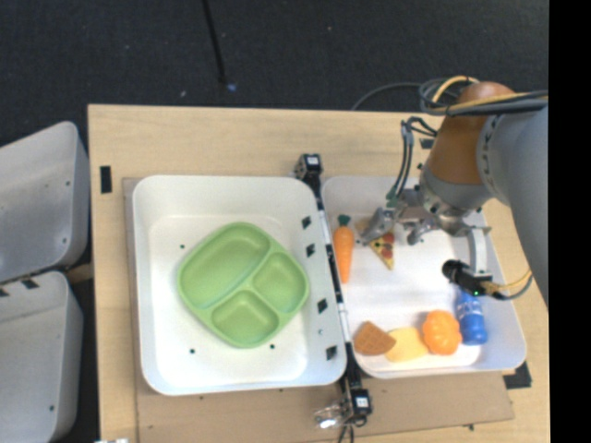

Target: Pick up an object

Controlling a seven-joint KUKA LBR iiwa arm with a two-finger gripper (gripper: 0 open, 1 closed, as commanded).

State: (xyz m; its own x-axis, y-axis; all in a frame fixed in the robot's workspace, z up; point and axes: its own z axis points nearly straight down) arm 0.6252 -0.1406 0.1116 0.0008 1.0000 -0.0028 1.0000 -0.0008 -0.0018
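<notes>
- Claw (pixel 399 229) low in right bin (pixel 503 340), fingers spread, nothing btwn them; pizza slice (pixel 385 249) just under it.
- Carrot (pixel 343 251) by bin's left wall.
- Bread (pixel 373 339), orange (pixel 440 331), blue bottle (pixel 470 322) along near edge.
- Green tray (pixel 242 284) in left bin (pixel 157 358).

Light wooden worktop (pixel 222 141), squarish, on dark floor. Two shallow white bins sit directly on it, side by side and touching along their inner edges. Right bin (pixel 499 353) lies under the jaws; left bin (pixel 148 358) lies well to the left of them. Small black clips along the seam between bins, left of the jaws. Bare wood strip behind both bins, narrow strip in front.
</notes>
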